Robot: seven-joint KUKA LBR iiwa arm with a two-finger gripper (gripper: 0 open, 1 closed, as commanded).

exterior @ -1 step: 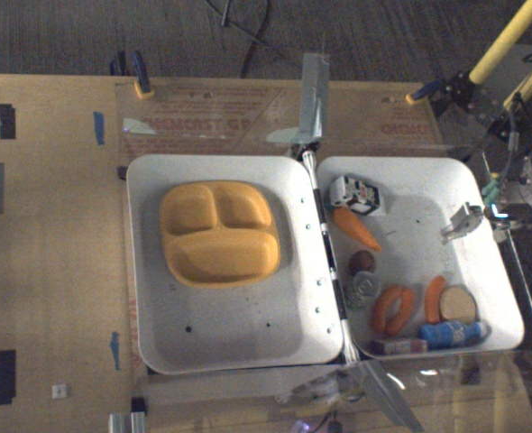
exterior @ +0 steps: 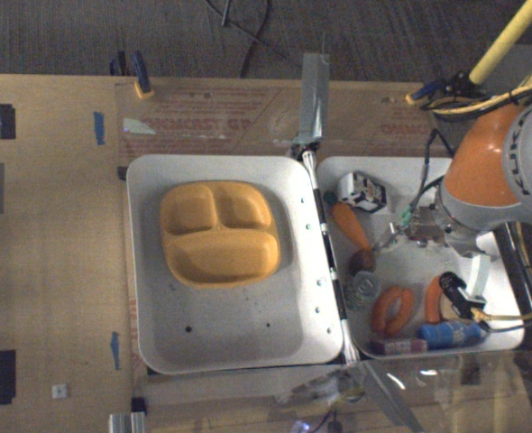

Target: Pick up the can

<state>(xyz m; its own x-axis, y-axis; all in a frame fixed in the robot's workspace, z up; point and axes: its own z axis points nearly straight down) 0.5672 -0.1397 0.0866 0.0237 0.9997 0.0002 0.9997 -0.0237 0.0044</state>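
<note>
A white and black can [exterior: 362, 192] lies on its side at the far end of the right bin [exterior: 509, 336], close to the divider. My gripper [exterior: 403, 233] hangs over the middle of that bin, a little to the right of the can and nearer to the camera, apart from it. Nothing shows between the gripper and the can. The grey arm with its orange band [exterior: 482, 171] reaches in from the right.
Beside the gripper lie an orange carrot-shaped piece [exterior: 349, 225], a brown lump [exterior: 363, 261] and a round grey metal thing [exterior: 364, 289]. Nearer the front are an orange ring [exterior: 391, 309], a blue tube [exterior: 450, 334] and a pink stick [exterior: 395, 345]. The left bin [exterior: 149, 332] holds a yellow divided plate [exterior: 219, 233].
</note>
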